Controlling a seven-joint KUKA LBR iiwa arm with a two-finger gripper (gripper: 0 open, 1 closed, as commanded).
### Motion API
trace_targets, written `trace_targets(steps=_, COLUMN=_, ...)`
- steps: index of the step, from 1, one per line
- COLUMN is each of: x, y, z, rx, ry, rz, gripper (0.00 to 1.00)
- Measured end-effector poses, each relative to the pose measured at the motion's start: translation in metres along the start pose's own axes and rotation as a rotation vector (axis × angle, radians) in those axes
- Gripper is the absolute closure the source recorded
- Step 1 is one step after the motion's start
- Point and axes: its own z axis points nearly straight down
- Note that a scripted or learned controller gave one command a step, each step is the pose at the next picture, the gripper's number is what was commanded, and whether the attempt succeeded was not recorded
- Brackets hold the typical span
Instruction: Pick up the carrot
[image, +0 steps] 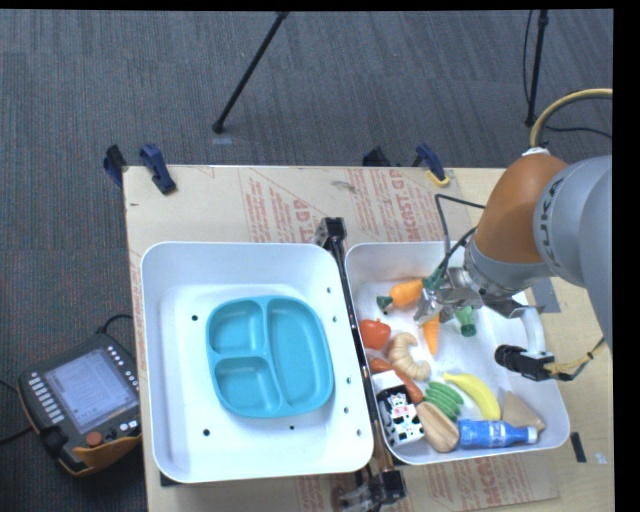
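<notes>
Directly under the gripper (437, 305), pinched by it, hangs the carrot (431, 335).

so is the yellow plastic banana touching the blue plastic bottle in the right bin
Cannot tell. In the camera view the yellow plastic banana ends right above the blue plastic bottle, too close to show contact or a gap.

Bench (250, 195): flat brown cardboard-like top with red printing, standing on dark carpet. Blue clamps (157, 167) grip its far edge, one at the left corner, another (431, 160) toward the right. Two shallow white bins rest directly on it, side by side and touching: left bin (165, 400), right bin (372, 262).
</notes>
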Motion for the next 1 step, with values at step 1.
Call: trace_targets(steps=1, x=0.0534, y=0.0335, z=-0.1392, rx=-0.004, ry=-0.002, rz=0.156, gripper=1.00)
